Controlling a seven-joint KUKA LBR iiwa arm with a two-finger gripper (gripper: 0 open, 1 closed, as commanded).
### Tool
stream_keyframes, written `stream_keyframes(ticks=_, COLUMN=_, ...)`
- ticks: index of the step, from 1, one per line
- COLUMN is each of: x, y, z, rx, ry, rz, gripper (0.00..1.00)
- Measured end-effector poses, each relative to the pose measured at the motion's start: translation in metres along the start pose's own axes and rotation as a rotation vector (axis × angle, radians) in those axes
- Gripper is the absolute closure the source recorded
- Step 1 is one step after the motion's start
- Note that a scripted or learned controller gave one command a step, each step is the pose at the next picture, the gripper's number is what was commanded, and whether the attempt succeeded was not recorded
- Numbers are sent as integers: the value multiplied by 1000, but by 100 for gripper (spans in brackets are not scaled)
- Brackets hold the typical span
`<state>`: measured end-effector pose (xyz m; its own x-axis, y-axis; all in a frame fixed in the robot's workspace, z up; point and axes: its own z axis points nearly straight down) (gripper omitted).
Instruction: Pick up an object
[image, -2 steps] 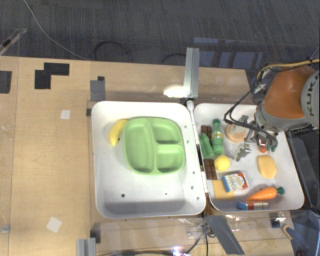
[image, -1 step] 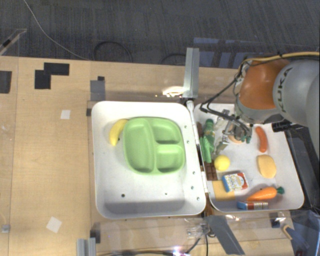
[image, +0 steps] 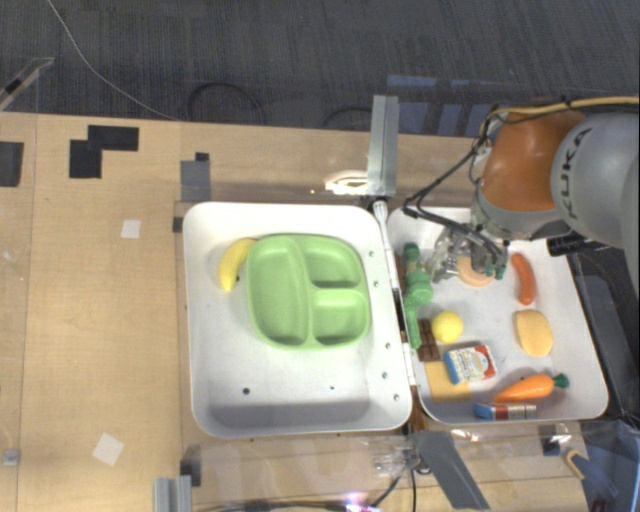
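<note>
End effector (image: 468, 258) low in the right bin (image: 590, 385), over a round peach-coloured disc (image: 480, 276); finger spacing cannot be told. Landmark: that disc. Green bottle (image: 415, 282) just left of it, red sausage (image: 523, 278) just right, yellow ball (image: 448, 326) nearer the camera. Advice: centre over the disc, descend vertically, avoid nudging the bottle, then verify the grasp before lifting.

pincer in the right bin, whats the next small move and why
Probably a short straight drop. The pincer hangs over a round peach-coloured piece near the right bin's back wall, and nothing visible sits between its fingers, so no pick is made yet.
</note>
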<state>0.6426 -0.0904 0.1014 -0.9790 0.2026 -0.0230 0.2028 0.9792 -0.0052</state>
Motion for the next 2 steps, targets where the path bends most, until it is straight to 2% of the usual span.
stream_keyframes(ticks=1, x=33, y=55, z=-89, rx=-9, ry=8, rz=-30, gripper=100)
stream_keyframes(ticks=2, x=13, y=-12, z=-35, rx=-7, ry=20, rz=-167, gripper=100)
